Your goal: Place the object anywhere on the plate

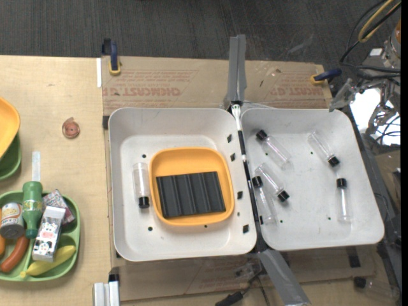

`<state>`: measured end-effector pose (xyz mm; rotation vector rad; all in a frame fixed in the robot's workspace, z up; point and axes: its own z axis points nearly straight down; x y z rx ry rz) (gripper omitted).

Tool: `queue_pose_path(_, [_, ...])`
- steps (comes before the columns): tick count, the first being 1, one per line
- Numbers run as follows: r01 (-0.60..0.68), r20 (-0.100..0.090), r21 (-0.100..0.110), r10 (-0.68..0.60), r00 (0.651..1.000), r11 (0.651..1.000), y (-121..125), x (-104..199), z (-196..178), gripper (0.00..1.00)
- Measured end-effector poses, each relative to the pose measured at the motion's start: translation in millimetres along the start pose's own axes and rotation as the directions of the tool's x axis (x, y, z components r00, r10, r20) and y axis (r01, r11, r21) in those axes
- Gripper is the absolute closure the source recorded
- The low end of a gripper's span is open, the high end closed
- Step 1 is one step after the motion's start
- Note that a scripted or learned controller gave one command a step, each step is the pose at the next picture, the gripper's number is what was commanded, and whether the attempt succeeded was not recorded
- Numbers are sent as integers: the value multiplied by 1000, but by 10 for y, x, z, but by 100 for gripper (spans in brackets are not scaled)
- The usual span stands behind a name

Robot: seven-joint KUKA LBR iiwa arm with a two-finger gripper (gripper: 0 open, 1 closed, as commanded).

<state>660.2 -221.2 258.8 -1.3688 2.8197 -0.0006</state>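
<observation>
Five clear tubes [272,146] with black caps lie scattered in the right bin [366,231]; a sixth rests beside the orange plate [191,161] in the left bin [121,234]. I cannot tell the tool's state. Picking an isolated tube by its middle seems the best approach.

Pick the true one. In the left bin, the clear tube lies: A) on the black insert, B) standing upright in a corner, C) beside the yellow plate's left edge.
C: the clear tube lies flat on the left bin floor, just left of the yellow plate.
</observation>
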Motion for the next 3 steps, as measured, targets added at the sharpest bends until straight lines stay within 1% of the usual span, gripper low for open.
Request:
queue_pose_path(1, [25,0,-1,-25,1000,1000,0,7,50,0])
queue_pose_path(2, [165,-1,-1,-165,986,986,5,-6,104,0])
queue_pose_path(3, [411,0,-3,-411,912,911,120,-148,100,0])
